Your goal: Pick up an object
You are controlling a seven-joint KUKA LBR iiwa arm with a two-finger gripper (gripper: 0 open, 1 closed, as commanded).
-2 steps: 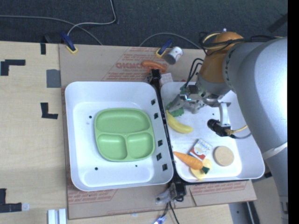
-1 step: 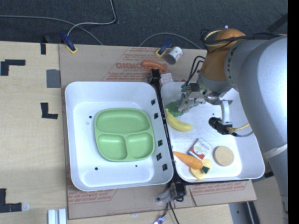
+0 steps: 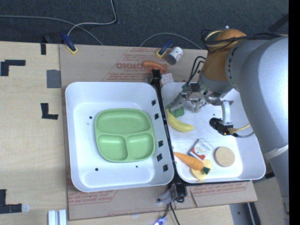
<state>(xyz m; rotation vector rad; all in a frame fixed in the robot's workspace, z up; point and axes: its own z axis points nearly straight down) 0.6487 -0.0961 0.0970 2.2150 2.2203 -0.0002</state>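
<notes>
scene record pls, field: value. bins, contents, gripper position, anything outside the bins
left bin: green divided plate
right bin: banana, small green item, carrot, red-and-white packet, tan round disc, yellow piece
gripper: low over the right bin's upper-left corner, at the small green item; contact unclear
outside bins: orange-red sausage-shaped item and grey cylinder on the cardboard above the bins

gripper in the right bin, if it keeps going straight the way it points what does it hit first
Probably the green block, which lies right at the tip of the gripper, with the banana just beyond it. Depth is hard to judge from above, so it may already be touching.
</notes>
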